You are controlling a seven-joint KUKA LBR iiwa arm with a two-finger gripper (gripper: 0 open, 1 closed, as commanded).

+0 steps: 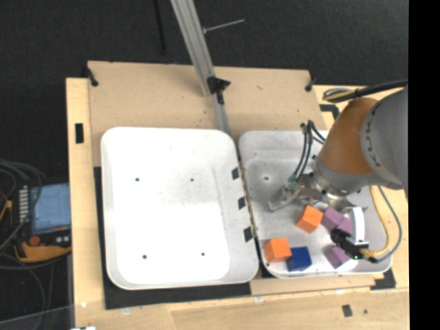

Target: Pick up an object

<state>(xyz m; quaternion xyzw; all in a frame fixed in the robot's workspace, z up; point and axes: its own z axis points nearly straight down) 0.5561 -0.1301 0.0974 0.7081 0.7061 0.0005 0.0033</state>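
My gripper hangs low over the middle of the right bin, with the grey arm and its orange band reaching in from the right. An orange block lies just below and to the right of the gripper, close to it. Beside that block is a purple block. Along the bin's near edge lie a second orange block, a blue block touching it, and another purple block. Nothing shows between the gripper's tips.
The left bin lies beside the right one, parted by a ridge with small black clips. A metal post slants up from the bench's far side. The arm hides the right bin's far right part.
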